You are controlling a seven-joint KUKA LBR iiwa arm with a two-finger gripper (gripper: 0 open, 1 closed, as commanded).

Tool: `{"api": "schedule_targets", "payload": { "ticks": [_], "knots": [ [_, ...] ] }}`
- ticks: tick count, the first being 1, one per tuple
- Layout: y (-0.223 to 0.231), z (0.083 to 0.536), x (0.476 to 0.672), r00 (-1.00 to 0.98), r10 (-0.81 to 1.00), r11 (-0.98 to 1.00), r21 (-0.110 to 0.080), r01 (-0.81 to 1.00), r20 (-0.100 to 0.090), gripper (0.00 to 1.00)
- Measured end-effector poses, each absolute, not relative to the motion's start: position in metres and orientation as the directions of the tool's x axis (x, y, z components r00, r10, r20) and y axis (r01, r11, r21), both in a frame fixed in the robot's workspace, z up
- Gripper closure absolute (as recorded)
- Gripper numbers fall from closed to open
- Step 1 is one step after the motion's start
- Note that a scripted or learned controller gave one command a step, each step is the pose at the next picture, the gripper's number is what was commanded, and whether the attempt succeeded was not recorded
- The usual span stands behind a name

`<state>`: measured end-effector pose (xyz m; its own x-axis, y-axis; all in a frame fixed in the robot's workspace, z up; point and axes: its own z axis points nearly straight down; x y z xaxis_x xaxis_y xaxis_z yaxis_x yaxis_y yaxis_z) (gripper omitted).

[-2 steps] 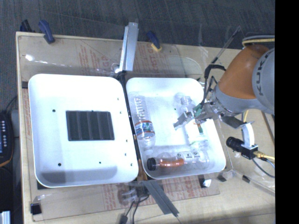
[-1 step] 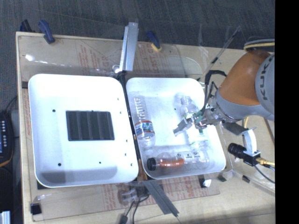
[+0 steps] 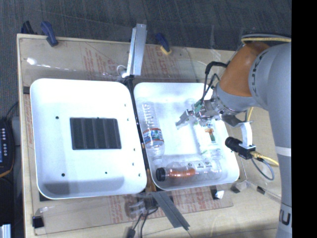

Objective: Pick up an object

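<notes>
Camera view: 2 bins, right bin (image 3: 228, 175) holding 3 clear bottles; tool (image 3: 190, 117) state cannot be told.

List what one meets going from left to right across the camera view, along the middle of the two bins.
Left bin → dark grate → upright water bottle → gripper → grey arm.

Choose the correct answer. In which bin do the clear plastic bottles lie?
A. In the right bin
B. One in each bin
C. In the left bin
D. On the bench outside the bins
A. Both clear bottles, the one with the blue label and the one with the dark cap, lie in the right bin, while the left bin holds a dark rectangular grid.
</notes>
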<state>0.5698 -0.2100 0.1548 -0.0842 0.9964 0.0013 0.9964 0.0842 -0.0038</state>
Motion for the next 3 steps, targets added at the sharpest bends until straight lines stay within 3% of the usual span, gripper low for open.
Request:
{"api": "schedule_targets", "payload": {
  "ticks": [1, 2, 3],
  "knots": [
    [-0.210, 0.176, 0.566, -0.105, 0.994, 0.105, -0.002, 0.994, 0.000, 0.00],
    [-0.210, 0.114, 0.521, -0.108, 0.994, 0.108, -0.005, 0.994, 0.003, 0.00],
    [-0.210, 0.143, 0.547, -0.149, 0.989, 0.149, -0.003, 0.989, 0.002, 0.00]
  ]
}}
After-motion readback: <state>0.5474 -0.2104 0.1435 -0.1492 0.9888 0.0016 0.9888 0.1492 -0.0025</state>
